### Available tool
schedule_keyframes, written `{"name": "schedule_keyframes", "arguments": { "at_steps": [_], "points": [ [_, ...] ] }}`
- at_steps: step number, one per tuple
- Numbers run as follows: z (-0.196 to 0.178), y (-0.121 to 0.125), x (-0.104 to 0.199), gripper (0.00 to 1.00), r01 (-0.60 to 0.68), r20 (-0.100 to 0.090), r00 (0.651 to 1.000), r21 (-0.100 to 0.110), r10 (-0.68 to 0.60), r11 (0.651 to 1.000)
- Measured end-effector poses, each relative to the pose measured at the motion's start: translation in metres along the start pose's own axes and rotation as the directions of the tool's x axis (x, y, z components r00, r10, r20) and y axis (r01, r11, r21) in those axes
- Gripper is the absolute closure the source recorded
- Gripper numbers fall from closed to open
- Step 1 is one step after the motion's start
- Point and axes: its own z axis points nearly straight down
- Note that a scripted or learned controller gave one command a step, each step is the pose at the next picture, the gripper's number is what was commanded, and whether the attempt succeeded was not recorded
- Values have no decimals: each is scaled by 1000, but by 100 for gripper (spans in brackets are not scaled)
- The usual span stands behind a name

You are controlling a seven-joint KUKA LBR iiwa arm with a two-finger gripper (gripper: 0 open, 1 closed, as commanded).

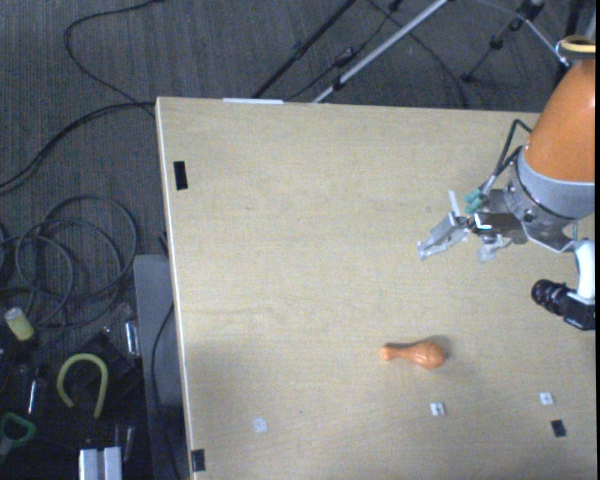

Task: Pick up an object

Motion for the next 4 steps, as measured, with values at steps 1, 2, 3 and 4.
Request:
{"name": "schedule_keyframes", "arguments": {
  "at_steps": [1, 2, 3, 4],
  "points": [
    [76, 66, -50, 0, -8, 2, 1000, 0, 8, 1000],
    [167, 112, -45, 0, 55, 2, 998, 1, -55, 998],
    [189, 149, -29, 0, 438, 3, 899, -3, -438, 899],
    [179, 150, -27, 100, 438, 2, 899, -7, -438, 899]
  ]
}}
